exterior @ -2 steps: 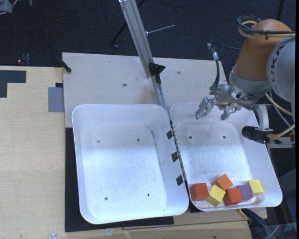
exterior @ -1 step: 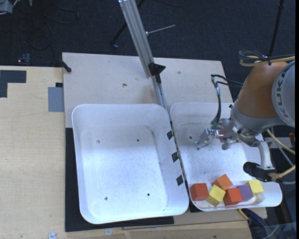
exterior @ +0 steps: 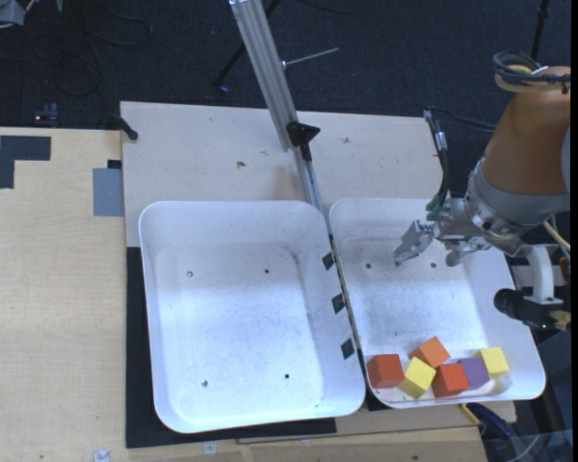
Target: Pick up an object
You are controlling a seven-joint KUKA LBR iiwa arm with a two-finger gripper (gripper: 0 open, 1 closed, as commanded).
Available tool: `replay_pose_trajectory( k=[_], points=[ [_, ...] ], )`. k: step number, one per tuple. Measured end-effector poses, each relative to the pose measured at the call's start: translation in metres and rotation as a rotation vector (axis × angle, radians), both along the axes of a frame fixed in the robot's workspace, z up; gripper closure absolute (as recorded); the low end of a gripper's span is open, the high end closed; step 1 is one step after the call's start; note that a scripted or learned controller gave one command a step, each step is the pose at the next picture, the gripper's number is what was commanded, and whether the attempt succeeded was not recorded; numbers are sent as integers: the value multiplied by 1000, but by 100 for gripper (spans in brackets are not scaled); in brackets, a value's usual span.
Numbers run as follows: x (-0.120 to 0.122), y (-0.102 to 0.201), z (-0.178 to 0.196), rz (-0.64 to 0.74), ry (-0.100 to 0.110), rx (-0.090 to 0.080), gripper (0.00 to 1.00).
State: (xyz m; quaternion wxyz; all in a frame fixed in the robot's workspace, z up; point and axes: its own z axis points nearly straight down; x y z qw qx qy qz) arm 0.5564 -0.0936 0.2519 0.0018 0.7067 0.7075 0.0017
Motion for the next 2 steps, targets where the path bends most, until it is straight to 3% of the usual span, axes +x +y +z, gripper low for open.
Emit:
replay_pose_trajectory(
  k=[1, 2],
  points=[
    [-13, 0, -10, -3, 10, 1, 0],
    [21, 111, -51, 6, 10, 3, 0]
  ],
)
